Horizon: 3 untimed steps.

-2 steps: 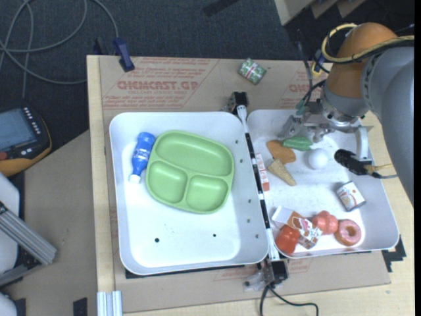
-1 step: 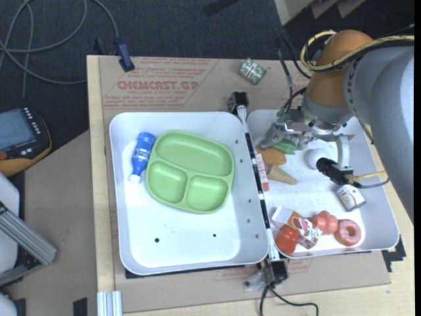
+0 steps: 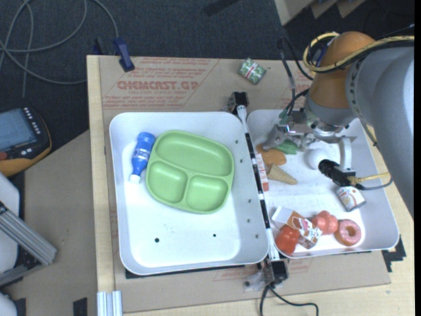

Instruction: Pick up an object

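Claw hanging low over the far-left corner of the right white bin, just above an orange wedge-shaped toy; state of claw not determinable. Green three-compartment plastic tray lying in the left white bin, touching a blue-and-white bottle along that bin's left side.

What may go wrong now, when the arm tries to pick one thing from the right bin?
1. The claw hangs low over the orange food pieces near the bin's left wall; it might strike that wall or push the pieces aside.
2. The tomato, packet and donut lie crowded in the near corner, so a grasp there may catch two things, or slip.
3. The cables beside the wrist could snag.
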Motion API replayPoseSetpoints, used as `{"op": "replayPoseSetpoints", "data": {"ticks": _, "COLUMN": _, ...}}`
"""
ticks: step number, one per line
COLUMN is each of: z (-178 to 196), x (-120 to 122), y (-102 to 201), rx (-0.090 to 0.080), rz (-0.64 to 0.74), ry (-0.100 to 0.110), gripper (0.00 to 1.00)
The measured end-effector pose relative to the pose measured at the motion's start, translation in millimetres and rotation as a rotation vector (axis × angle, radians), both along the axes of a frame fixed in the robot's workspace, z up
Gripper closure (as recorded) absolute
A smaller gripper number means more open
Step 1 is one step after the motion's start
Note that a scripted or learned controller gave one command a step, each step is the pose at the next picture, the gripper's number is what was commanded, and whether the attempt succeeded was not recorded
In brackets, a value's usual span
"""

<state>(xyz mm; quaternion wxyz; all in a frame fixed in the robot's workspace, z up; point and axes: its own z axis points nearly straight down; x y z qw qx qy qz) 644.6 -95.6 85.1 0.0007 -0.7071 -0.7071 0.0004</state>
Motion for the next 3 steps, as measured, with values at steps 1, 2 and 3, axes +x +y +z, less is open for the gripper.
{"op": "replayPoseSetpoints", "data": {"ticks": 1, "z": 6.9, "x": 20.0, "y": -1.7, "rx": -0.001, "rz": 0.002, "ry": -0.004, "gripper": 0.0}}
{"op": "replayPoseSetpoints", "data": {"ticks": 2, "z": -1.1, "x": -69.6, "y": -6.6, "rx": 0.0, "rz": -0.001, "ry": 0.001, "gripper": 0.0}}
{"op": "replayPoseSetpoints", "data": {"ticks": 3, "z": 42.6, "x": 1.3, "y": -40.0, "rx": -0.002, "rz": 0.001, "ry": -0.005, "gripper": 0.0}}
